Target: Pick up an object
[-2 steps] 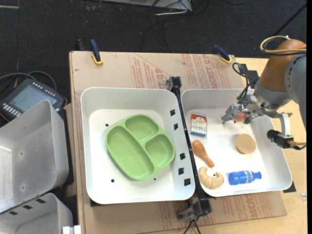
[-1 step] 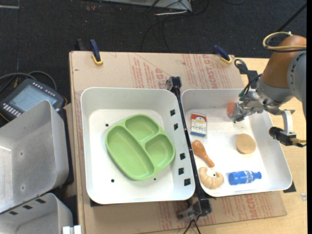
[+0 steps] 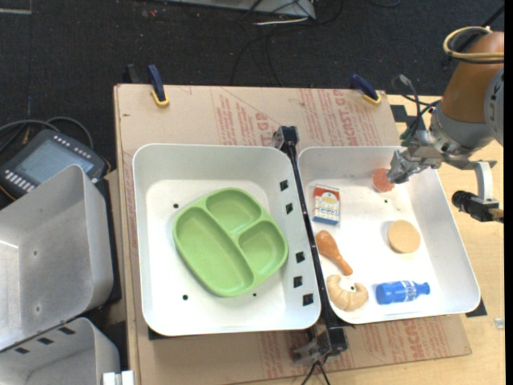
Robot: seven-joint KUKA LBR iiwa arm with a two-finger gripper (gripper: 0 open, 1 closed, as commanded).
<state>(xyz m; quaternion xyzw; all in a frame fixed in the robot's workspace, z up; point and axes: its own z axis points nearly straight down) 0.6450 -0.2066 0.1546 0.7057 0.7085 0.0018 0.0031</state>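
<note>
Two white bins side by side; claw point(image 3: 398, 172) low at right bin's point(image 3: 449, 239) far edge, touching reddish round object point(image 3: 381, 181); grip state unclear.

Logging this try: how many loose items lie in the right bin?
6: small white carton, brown drumstick, tan croissant, blue bottle, round tan disc, reddish piece beside the hand, partly covered.

A green divided plate point(image 3: 231, 241) lies in the left white bin point(image 3: 152, 167). Blue-and-yellow clamps point(image 3: 157, 85) grip the cardboard board's point(image 3: 240, 115) far edge. Black cables point(image 3: 264, 38) trail across the dark floor.
</note>
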